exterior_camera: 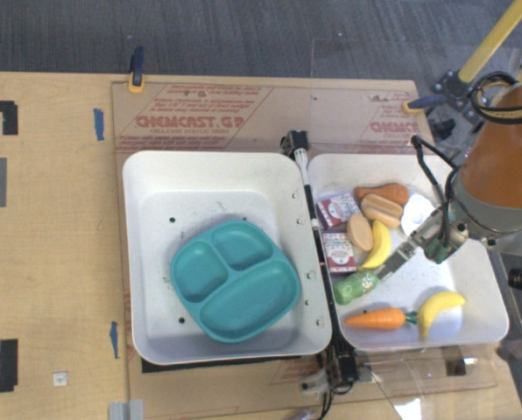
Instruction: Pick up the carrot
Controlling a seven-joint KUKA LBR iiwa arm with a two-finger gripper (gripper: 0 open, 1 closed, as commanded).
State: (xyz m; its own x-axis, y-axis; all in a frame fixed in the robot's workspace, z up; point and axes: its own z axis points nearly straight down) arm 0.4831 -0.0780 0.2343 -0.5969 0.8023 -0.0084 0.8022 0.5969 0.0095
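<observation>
Two white bins (147, 234), one teal plate (235, 280), one carrot (377, 319), two bananas (379, 245)

One fixed camera looks down at a slant on both bins (147, 234) from above the bench (51, 234).

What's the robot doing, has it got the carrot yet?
Gripper over right bin, above carrot. Carrot lying loose near front wall. Green veggie and lemon close by.

We note the carrot (376, 319) lying low in the right bin (484, 322), bare white floor above it toward frame centre-right. A green piece (355, 287) crowds its upper left; a lemon (439, 308) sits just beside its leafy right end. Bin wall close below.
</observation>
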